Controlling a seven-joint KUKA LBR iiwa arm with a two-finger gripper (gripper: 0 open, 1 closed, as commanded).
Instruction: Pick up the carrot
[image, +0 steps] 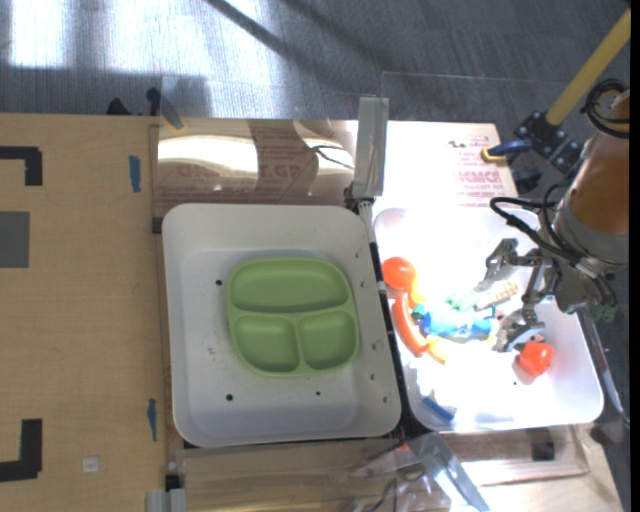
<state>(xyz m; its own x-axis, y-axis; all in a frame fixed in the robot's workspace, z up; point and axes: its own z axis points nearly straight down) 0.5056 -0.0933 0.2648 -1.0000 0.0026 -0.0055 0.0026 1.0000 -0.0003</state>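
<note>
Camera view: glare blurs the carrot (405, 318); gripper (512, 295) spread open, holding nothing.

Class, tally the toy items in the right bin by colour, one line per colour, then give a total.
Orange: 2, a round piece and the carrot
Red: 1, a round piece
Blue: 2, one mid-bin and one at the near edge
Total: 5. Glare may hide others.
</note>
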